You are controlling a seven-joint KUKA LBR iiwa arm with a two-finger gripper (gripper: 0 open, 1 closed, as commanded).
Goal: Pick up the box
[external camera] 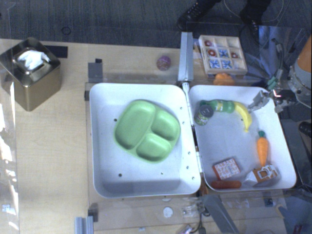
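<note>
Box (226,168): red-and-white patterned, flat on the floor of the right bin (222,135), near its front edge.
Neighbours: red sausage (224,184) just in front; small carton (265,173) to its right; carrot (263,149) beyond that.
Gripper (257,102): at the bin's far right rim, well apart from the box; fingers' state cannot be told.
Left bin (102,179): holds green divided plate (147,130).
</note>
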